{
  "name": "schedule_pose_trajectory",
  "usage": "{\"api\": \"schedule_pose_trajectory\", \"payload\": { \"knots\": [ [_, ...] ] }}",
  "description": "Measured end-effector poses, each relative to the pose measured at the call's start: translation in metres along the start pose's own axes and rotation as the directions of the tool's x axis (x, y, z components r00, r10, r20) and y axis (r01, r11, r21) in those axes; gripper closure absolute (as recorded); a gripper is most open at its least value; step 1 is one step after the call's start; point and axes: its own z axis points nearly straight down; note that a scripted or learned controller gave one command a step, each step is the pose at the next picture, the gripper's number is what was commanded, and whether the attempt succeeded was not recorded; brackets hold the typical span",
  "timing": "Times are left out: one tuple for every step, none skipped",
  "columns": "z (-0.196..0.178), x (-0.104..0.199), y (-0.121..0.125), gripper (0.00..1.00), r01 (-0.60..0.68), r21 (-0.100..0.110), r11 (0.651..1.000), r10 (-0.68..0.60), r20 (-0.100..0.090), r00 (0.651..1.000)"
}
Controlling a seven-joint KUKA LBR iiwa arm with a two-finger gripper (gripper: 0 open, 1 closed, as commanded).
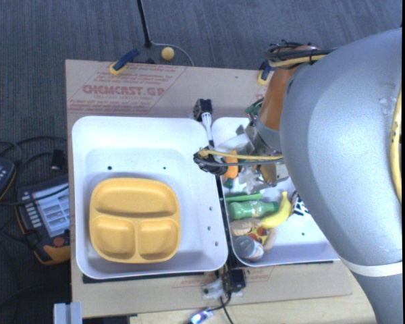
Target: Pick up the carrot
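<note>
The carrot [231,165] is a small orange piece at the left side of the right bin [304,248], close to the wall between the two bins. The gripper [255,159] hangs low over that same spot, just right of the carrot and partly over it. Its wrist with the orange band [275,103] rises behind it, and cables run across its front. The big grey arm hides much of the right bin. I cannot see whether the carrot is touched or held.
In the right bin below the carrot lie a green bottle [246,209], a banana [281,212] and a round can-like item [247,248]. The left bin [81,181] holds a yellow divided tray [133,218]. Clamps and cables sit on the bench's far edge.
</note>
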Motion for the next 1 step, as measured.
{"api": "schedule_pose_trajectory", "payload": {
  "knots": [
    [-0.0058, -0.0006, 0.0001, 1.0, 0.003, 0.002, 1.0, -0.003, 0.01, 1.0]
  ]
}}
